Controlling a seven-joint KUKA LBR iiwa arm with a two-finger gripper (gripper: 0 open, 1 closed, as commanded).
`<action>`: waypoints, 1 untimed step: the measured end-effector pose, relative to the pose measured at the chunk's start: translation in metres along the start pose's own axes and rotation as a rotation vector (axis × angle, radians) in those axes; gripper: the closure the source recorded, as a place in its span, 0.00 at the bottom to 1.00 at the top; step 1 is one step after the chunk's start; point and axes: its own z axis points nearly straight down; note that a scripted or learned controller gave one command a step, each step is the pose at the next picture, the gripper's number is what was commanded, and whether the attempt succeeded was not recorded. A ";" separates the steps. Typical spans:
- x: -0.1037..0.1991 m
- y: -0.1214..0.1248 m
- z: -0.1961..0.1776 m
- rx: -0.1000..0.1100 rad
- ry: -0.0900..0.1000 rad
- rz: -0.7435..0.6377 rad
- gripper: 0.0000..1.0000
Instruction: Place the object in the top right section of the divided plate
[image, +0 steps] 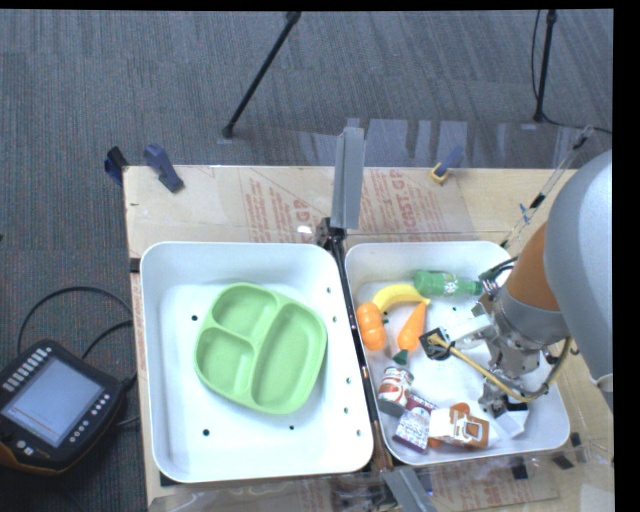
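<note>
Your gripper (503, 392) sits low in the right bin (556, 425); I can't tell its finger state. The plate (262, 347) lies well left, across the divider.

The arm (590, 260) runs out past the right edge, and its bulk covers the far right corner of the right bin (470, 250) along with part of the worktop (250, 200) behind it. The gripper (505, 385) sits low among cables and wrist hardware, so its fingers cannot be made out against the clutter. The packets (440, 425) near the bin's front wall overlap one another and their labels are too small to read, while a handheld screen (50, 400) is clipped by the left edge.
</note>
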 end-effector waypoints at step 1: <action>0.007 0.052 -0.088 -0.002 0.002 0.001 0.00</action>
